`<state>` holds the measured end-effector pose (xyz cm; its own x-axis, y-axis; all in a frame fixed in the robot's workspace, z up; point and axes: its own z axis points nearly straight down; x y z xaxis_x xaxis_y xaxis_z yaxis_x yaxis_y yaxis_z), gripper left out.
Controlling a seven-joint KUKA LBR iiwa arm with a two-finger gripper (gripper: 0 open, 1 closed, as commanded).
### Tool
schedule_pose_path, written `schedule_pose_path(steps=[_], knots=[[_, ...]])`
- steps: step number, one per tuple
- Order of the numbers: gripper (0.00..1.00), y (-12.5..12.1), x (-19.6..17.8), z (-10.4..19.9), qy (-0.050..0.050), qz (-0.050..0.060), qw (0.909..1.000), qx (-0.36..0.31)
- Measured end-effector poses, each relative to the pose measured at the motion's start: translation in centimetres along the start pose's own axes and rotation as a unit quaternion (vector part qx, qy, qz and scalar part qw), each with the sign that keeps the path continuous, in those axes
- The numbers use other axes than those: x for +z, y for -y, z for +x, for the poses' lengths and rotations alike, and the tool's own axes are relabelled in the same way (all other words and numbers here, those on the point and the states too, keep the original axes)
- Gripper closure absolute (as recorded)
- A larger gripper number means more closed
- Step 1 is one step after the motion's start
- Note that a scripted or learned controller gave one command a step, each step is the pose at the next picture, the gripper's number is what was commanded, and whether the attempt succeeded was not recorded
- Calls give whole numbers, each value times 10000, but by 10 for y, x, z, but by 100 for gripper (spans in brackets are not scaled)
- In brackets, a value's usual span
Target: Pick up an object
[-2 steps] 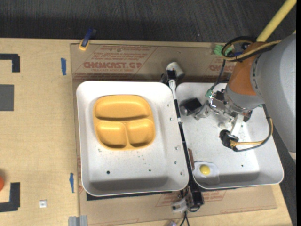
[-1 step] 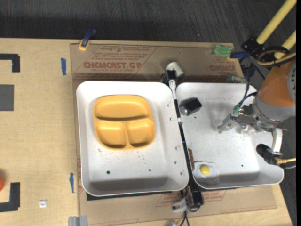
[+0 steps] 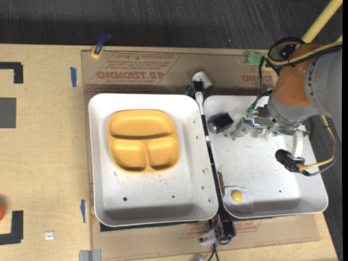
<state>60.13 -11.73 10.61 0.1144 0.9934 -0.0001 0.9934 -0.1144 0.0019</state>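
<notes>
In the right bin (image 3: 272,200) a small black object (image 3: 220,122) lies near the far left corner. A toy fried egg (image 3: 237,196), white with a yellow yolk, rests at the bin's near left corner. My gripper (image 3: 239,129) reaches in from the right and hangs low over the far part of this bin. Its tip is just right of the black object, close to it, and I see nothing held. The grey wrist with its orange band (image 3: 291,88) hides the bin's far right corner.
The left bin (image 3: 103,189) holds a large yellow divided plate (image 3: 144,139). A black connector with a yellow cable (image 3: 291,161) hangs below the wrist over the right bin. A ridge (image 3: 209,156) runs between the two bins.
</notes>
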Motion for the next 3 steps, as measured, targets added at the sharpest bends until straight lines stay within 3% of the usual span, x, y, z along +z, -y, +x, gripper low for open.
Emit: schedule_pose_path(steps=[1, 2, 3], knots=[[0, -59, -4, 18, 56, 157, 9956, -920], [0, 41, 21, 11, 0, 3, 9511, -3089], [0, 99, 21, 0, -6, 9, 9237, -3832]])
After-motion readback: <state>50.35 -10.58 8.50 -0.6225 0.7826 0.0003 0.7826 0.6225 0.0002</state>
